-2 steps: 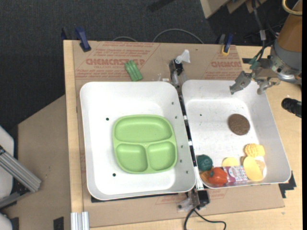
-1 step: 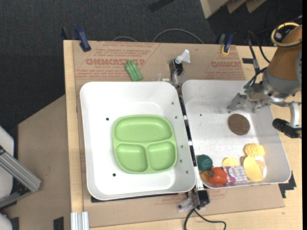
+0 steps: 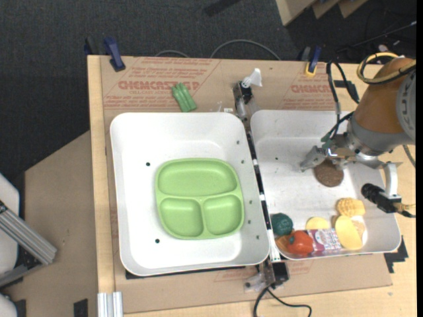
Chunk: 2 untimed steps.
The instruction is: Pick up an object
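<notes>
fingers (image 3: 322,157) look spread open right over the brown cookie (image 3: 328,174), arm (image 3: 383,107) reaching down into right bin (image 3: 284,127)

Brown cookie (image 3: 328,174), round, flat on right bin floor, just under my fingertips. At its 5 o'clock: yellow waffle (image 3: 349,207), lemon (image 3: 349,233). At 7 o'clock, near bin corner: green ball (image 3: 281,224), red tomato (image 3: 301,242).

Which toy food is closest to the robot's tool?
The brown round one, right under the tool. The yellow, red and green foods sit farther off, along the right bin's front edge.
</notes>
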Each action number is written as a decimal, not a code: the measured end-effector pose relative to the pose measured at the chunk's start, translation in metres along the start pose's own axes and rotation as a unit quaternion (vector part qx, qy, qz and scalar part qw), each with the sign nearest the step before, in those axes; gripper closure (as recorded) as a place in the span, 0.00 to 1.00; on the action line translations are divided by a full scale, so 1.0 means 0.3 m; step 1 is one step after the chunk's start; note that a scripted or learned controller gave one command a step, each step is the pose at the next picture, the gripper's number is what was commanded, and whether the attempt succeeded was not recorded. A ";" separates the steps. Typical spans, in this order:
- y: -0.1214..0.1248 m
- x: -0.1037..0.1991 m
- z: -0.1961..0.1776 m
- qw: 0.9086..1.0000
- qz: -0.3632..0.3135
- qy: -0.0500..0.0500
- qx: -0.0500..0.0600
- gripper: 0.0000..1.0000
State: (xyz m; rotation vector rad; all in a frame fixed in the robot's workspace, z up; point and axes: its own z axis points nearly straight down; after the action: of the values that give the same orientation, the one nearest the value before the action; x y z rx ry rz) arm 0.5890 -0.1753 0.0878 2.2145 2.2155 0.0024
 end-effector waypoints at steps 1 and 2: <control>0.009 -0.008 -0.043 1.000 0.001 -0.001 -0.003 1.00; 0.053 -0.143 -0.133 1.000 0.001 0.001 0.002 1.00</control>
State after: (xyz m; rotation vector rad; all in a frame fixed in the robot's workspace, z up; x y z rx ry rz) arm 0.6047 -0.2179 0.1280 2.2199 2.2148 0.0009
